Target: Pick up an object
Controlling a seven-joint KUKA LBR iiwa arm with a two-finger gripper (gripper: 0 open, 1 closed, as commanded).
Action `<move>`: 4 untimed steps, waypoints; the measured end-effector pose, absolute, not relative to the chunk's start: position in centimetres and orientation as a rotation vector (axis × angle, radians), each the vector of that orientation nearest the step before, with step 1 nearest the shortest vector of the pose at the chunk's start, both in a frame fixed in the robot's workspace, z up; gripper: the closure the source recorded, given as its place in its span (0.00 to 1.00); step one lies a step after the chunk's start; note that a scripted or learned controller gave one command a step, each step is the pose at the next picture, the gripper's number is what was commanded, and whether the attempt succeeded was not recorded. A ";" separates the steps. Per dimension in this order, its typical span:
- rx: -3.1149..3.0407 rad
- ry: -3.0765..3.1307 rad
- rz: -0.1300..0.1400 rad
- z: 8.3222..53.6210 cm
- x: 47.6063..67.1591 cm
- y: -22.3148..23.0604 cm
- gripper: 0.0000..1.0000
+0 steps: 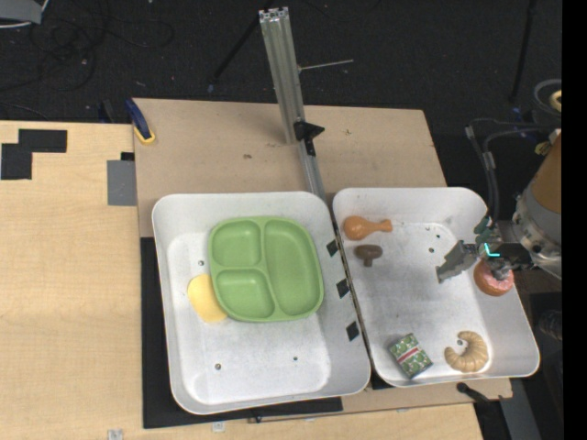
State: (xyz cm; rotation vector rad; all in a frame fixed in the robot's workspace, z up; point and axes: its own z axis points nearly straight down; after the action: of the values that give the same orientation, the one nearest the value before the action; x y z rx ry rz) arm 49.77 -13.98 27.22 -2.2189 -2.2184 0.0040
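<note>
A robotics lab: bare bench (275,140), aluminium post (280,71), loose cables (110,26) on dark floor.

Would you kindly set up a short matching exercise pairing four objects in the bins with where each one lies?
Things:
1. green divided plate
2. croissant
3. yellow object
4. orange pear-shaped toy

Places:
A. right bin, near corner
B. left bin, middle
C. right bin, far left corner
D. left bin, against the plate's left edge

Pairs: 1-B, 2-A, 3-D, 4-C
</note>
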 end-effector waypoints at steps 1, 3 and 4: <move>-2.220 -2.219 0.003 27.3 49.8 -14.0 0.00; -2.216 -2.215 0.007 15.0 49.0 -15.3 0.00; -2.221 -2.221 -0.002 9.3 48.5 -15.2 0.00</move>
State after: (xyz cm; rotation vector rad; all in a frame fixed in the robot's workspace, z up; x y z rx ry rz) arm 48.53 -15.17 9.32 -2.2212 -2.2208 -0.0021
